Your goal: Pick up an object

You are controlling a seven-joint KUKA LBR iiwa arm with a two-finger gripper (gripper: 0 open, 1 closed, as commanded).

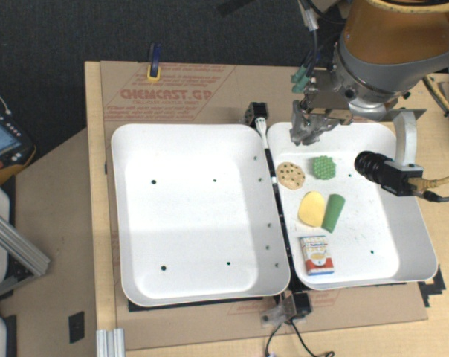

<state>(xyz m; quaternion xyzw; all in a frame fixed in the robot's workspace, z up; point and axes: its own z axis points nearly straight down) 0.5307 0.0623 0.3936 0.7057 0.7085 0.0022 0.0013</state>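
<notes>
- The gripper (308,134) hangs over the right bin's (403,262) far left corner; whether its jaws are apart cannot be told.
- In that bin lie a cookie (290,174), green ball (324,167), yellow piece (311,208) touching a green cylinder (333,212), and small carton (317,255).

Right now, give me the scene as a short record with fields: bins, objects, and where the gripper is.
left bin: white, nothing in it
right bin: white, holds five objects
cookie: round, tan, near the divider
green ball: bumpy, right of the cookie
yellow piece: touching the green cylinder
green cylinder: lying beside the yellow piece
box: small, red and white, at the near edge
gripper: above the far end of the right bin, nothing seen between its fingers
</notes>
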